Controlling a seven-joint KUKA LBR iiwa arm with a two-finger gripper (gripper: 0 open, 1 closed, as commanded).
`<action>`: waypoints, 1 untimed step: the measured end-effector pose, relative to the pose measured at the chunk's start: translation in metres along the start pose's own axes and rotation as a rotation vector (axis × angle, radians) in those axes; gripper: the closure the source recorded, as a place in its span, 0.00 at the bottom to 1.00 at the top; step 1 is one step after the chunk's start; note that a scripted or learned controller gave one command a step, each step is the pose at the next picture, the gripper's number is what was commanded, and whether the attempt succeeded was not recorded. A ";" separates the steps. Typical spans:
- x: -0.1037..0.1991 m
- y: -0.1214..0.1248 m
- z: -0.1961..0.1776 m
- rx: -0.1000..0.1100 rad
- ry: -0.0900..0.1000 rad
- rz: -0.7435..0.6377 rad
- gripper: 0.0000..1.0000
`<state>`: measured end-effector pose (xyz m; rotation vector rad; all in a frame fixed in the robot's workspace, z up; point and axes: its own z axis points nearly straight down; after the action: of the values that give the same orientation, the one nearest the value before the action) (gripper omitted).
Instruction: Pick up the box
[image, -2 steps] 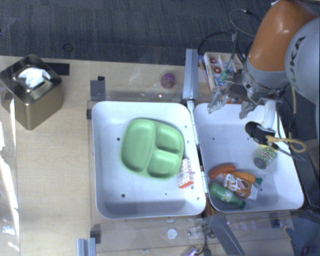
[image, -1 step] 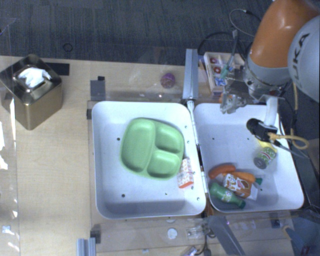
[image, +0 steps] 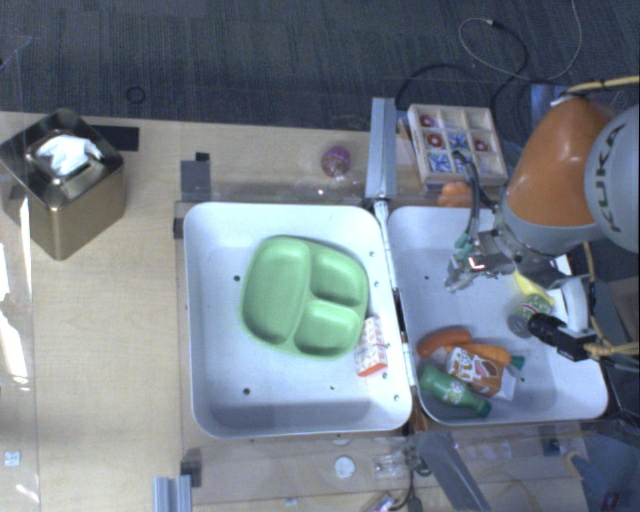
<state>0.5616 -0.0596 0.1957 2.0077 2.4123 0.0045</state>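
Observation:
A small white and red box (image: 371, 347) lies in the left bin (image: 215, 400), against its right wall and beside a green divided plate (image: 305, 295). My gripper (image: 463, 272) hangs over the upper middle of the right bin (image: 420, 250), above bare bin floor and with nothing seen in it. It is well to the right of and behind the small box. An orange and white carton (image: 478, 369) lies in the front part of the right bin, below the gripper.
A green bottle (image: 452, 389) and an orange object (image: 443, 342) lie by the carton. A yellow item (image: 534, 287) sits partly under the arm. Behind the bins stand a patterned tile box (image: 455, 142) and a purple ball (image: 336, 158). A gold tissue box (image: 65, 190) stands far left.

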 end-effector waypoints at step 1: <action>0.000 0.000 0.000 -0.001 0.000 0.000 0.00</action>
<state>0.5617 -0.0596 0.1959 2.0074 2.4121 0.0051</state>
